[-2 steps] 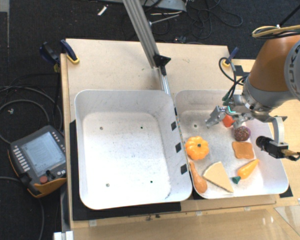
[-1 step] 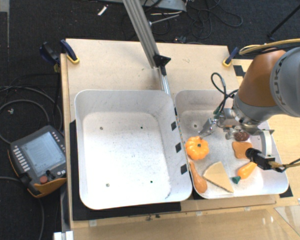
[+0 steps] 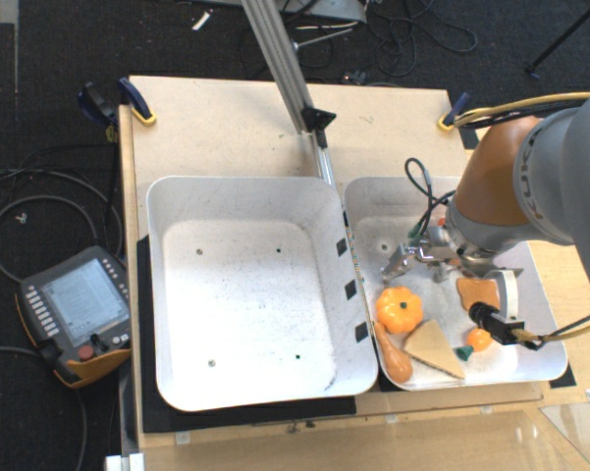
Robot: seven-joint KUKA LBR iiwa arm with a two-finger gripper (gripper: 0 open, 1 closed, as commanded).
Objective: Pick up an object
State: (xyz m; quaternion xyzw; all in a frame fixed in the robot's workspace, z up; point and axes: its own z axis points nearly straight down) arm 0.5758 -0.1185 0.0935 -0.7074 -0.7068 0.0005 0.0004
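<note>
A small orange pumpkin point(image 3: 400, 311) lies loose near the right bin's point(image 3: 365, 204) left wall, beside a pale wedge point(image 3: 434, 348) and a carrot-like piece point(image 3: 396, 358) at its front edge, with the gripper point(image 3: 427, 253) hovering just behind it, its opening unclear, and open floor behind.

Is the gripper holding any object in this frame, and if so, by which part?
It cannot be told. The gripper sits low in the right bin, above the orange pumpkin, with nothing visibly between its fingers.
</note>
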